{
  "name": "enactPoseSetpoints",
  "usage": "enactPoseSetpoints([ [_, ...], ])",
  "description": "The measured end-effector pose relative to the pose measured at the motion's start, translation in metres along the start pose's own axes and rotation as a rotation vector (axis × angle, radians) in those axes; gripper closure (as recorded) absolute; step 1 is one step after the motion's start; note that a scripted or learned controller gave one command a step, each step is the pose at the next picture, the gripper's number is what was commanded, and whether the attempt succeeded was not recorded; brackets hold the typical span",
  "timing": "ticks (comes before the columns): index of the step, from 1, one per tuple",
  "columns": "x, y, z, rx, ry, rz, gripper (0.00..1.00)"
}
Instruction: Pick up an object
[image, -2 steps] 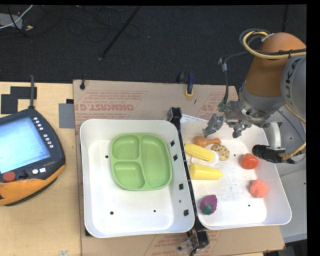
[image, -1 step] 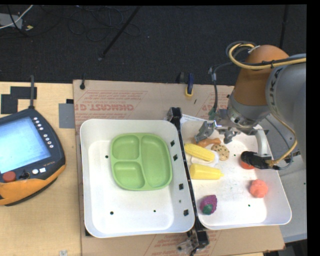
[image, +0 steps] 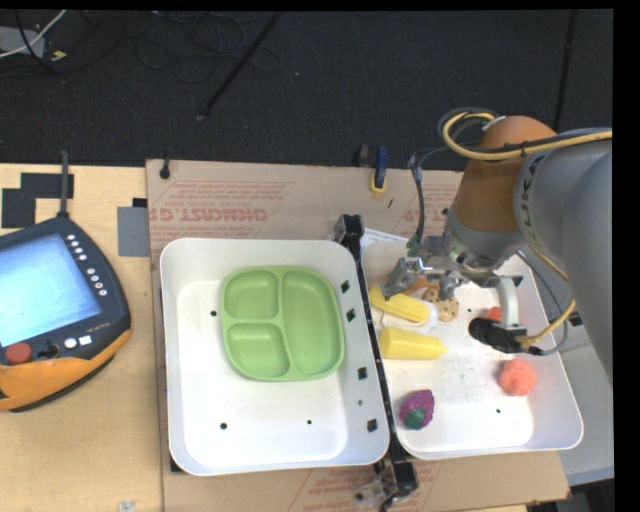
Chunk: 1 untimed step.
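Gripper down low in right bin, right over upper yellow corn piece. Honestly can't tell if closed on anything, view too cluttered there. Tip: centre over corn, squeeze across narrow side, lift straight. Second yellow piece sits just below, don't bump it. Purple toy, orange ball well clear.

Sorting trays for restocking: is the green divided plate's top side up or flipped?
Top side up: the green plate shows three recessed compartments facing the camera.
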<state>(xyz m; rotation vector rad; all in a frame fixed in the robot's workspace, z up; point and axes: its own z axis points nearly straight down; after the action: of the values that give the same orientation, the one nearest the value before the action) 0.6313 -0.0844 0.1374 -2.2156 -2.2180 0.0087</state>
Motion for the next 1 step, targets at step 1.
enactPoseSetpoints([
  [1, 0.0022, -0.0004, 0.0526, -0.002, 0.000, 0.000, 0.00],
])
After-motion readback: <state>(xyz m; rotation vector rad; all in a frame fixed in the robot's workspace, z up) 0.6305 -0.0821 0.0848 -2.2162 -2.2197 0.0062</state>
